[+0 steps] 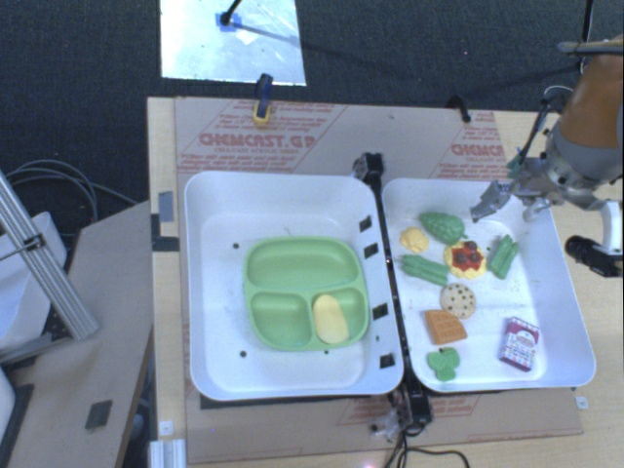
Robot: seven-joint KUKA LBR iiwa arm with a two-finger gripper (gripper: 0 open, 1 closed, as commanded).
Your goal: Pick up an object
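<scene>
The claw (509, 201) hangs over the far right part of the right bin (570, 300), its two fingers spread apart with nothing between them: one tip points down-left, the other sits a little to its right near the bin's back rim.

Nearest to it, just below and between the finger line, is the green pod-shaped toy (504, 256), lying at a slant. Just left of that pod is the round yellow piece with a red centre (466, 258). To the claw's left, at about the same height in the view, sits the dark green leafy piece (443, 226), with a small yellow lump (413, 240) beyond it and a long green bean shape (423, 268) under that.

Further below come the speckled cookie (457, 300), the orange cracker (445, 327), the small red-and-white carton (520, 343) off toward the bin's near right corner, and a green broccoli-like piece (443, 363) at the near edge. Any of these could serve as the object to pick; none is lifted yet.

Farthest from the claw, across the divider, the left bin (219, 261) carries a green sectioned tray (292, 291) with a yellow oblong (331, 318) in its lower right compartment.

The risk from here, as I judge it, is crowding: the pod and the yellow-red piece lie nearly touching, so a descent could land one finger on top of a neighbour, or pinch two things and drop both. The pod's slant may also let it roll out of a poorly aligned grip.
</scene>
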